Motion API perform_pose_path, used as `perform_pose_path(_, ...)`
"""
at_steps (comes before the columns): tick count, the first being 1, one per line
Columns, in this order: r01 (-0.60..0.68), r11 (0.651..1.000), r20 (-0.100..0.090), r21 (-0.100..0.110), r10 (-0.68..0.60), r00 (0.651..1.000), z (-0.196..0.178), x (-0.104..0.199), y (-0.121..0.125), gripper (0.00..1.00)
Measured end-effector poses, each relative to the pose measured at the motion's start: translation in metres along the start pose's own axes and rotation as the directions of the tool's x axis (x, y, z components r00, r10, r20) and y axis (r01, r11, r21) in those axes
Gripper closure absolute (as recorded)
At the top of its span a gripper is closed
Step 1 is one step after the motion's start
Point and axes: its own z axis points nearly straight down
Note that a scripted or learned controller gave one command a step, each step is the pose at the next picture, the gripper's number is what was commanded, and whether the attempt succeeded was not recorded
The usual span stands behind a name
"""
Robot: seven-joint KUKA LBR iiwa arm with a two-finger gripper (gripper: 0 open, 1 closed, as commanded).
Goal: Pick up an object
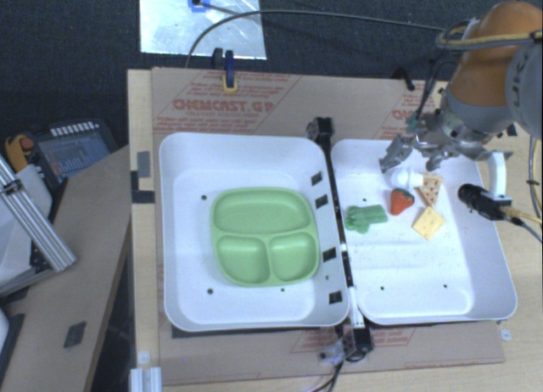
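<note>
Four small items crowd the right bin. Gripper hovers open, empty, just above the white piece. Risk: fingers clip the neighbouring strawberry, nudging both away.

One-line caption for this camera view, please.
KUKA arm's gripper hovers over toy foods in the right bin: green piece, strawberry, cheese wedge; green divided tray in left bin.
</note>
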Motion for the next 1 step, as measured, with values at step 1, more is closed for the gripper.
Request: perform_pose_path(1, 0.001, 1.000, 0.000, 0.001, -0.001, 1.000, 0.0426, 0.0055, -0.0003, 0.00)
